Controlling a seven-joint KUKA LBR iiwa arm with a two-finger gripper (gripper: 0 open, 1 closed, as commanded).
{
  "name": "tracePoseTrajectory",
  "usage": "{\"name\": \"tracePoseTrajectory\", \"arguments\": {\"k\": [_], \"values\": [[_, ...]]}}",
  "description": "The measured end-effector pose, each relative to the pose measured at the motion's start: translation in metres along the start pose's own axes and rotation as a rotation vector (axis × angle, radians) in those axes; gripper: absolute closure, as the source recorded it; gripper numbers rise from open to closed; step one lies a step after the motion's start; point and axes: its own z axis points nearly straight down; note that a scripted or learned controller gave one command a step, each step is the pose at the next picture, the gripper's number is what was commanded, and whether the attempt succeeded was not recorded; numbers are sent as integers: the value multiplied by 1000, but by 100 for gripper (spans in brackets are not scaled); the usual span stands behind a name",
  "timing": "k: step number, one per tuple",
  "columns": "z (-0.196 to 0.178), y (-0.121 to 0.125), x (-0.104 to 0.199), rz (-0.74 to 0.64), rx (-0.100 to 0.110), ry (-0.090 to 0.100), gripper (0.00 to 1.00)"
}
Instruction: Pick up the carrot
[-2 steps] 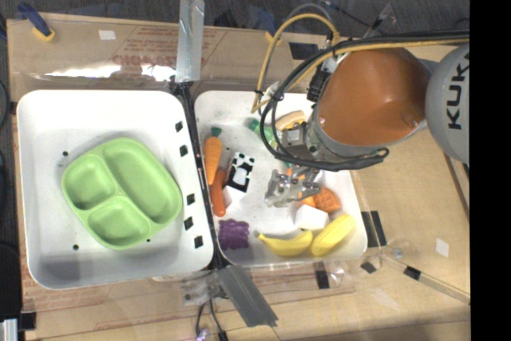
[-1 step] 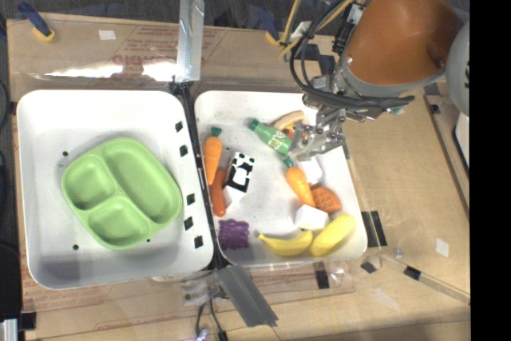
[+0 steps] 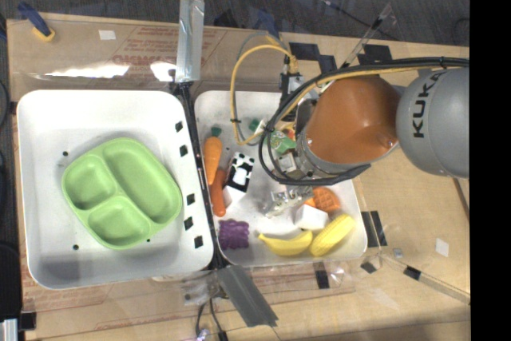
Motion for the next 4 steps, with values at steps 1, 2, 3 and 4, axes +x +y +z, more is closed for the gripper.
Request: {"name": "tracePoseTrajectory", "arguments": {"k": [1,2,3,4], "values": [[-126,-16,32,-184,9,5,100],[-18,21,31,-90,14,5,100],[-102,-2,33,-136,9,5,100],[-16,30,21,-279,4,2,100]]}}
